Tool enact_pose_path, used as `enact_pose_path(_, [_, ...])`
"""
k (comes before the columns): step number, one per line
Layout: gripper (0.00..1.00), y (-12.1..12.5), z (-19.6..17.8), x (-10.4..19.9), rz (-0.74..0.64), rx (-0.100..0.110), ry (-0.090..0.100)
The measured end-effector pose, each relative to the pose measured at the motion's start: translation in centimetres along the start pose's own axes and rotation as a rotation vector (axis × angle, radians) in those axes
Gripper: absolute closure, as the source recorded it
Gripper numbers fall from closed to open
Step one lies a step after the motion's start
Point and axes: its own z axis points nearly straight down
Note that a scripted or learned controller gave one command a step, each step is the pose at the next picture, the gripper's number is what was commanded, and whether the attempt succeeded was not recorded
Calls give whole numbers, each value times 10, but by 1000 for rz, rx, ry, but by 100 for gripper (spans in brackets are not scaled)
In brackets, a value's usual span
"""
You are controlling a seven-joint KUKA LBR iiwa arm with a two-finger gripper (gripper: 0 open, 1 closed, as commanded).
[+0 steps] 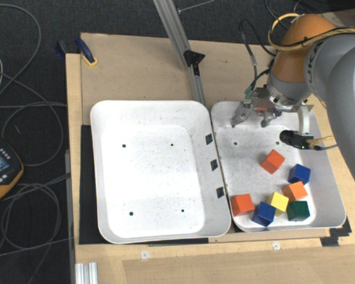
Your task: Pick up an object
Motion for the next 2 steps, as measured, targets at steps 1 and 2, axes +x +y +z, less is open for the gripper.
enact_pose_path(1, [100, 3, -16, 0, 0, -10, 0])
enact_pose_path(2, [100, 4, -82, -1, -1, -17, -2])
